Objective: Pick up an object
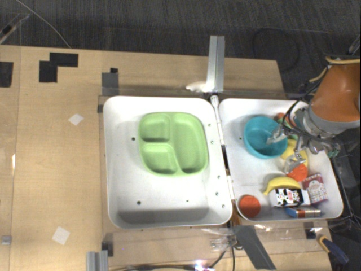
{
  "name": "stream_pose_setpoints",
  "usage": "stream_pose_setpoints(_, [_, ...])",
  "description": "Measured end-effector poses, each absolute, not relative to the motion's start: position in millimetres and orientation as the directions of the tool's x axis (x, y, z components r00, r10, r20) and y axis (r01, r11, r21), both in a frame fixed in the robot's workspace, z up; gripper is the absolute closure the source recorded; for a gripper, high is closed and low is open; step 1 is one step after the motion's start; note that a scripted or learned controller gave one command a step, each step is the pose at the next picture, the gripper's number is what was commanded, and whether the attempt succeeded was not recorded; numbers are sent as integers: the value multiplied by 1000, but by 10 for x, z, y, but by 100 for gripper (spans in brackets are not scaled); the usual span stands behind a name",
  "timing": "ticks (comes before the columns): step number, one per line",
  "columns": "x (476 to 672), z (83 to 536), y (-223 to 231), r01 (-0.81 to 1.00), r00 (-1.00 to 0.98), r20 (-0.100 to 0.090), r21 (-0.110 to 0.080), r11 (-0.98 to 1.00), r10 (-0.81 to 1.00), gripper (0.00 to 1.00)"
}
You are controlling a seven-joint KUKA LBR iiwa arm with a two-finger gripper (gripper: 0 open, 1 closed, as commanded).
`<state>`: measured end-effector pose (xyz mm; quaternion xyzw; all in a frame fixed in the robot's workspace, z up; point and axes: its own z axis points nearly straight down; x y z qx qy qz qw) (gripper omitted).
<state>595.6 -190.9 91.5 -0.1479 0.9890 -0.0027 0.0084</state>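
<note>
I see my gripper [280,135] down at the round teal plastic bowl [260,135] in the right white bin [237,157]; I cannot tell its state. A curved yellow banana [282,183] lies nearby

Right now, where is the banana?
The banana lies in the right bin, toward its front, between the orange ball and the red packet.

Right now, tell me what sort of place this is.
Most likely a robotics lab test bench for grasping trials. Two white bins sit side by side on a wooden bench, a green divided tray in one, a blue bowl and toy banana in the other, where the grey arm reaches in.
</note>
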Motion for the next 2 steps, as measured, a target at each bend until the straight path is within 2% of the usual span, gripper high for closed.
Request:
stream_pose_setpoints(1, [6036, 1114, -1887, -300, -953, -39, -18, 954, -300, 100])
stream_pose_setpoints(2, [6012, 1074, -1888, -299, -954, -32, -15, 954, -300, 0])
